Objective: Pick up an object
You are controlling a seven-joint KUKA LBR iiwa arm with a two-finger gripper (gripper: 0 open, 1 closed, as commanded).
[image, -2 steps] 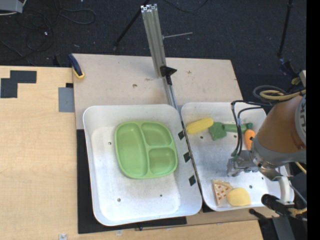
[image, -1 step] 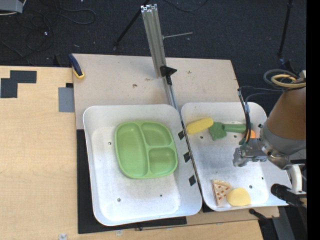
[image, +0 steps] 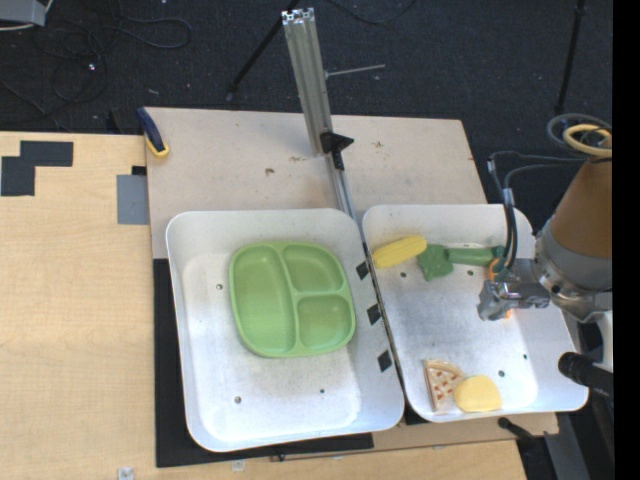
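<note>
End effector sits low in the right bin, grip state I cannot tell, nothing lifted: corn, green tool and pizza slice all resting.

Green plate in left bin, tool over right bin — corn near

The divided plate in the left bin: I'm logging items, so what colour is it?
Light green; the divided plate shows best in the camera view.
</note>
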